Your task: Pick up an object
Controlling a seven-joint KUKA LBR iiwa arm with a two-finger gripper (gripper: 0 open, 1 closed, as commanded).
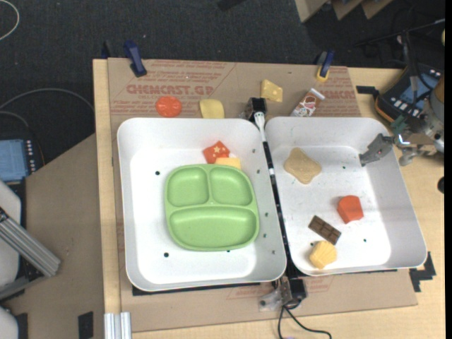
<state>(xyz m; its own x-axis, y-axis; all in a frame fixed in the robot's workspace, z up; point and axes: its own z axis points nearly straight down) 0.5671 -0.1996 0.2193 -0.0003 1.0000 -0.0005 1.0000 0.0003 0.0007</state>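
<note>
In the camera view two white bins sit side by side on the table (70, 182). The left bin (138, 189) carries a green divided plate (210, 207), with a red block bearing a star (216, 151) and a small yellow piece (229, 164) just beyond the plate's far edge. The right bin (395, 210) holds four candidates for the pick: a tan biscuit-shaped piece (302, 166) toward the far left, an orange-red block (349, 208) near the middle, a brown chocolate-like bar (325, 229) nearer, and a yellow wedge (323, 254) just beside the bar at the near side.

The gripper (373, 151) hangs at the far right corner of the right bin, reaching in from the right. It is well apart from every object there; the biscuit-shaped piece and the orange-red block are the closest, yet neither is touched. Nothing shows between the fingers, so I judge the pick not yet begun: approach, closing and lifting all remain. How far apart the fingers stand I cannot tell, since the tip is small and dark against the bin wall.
</note>
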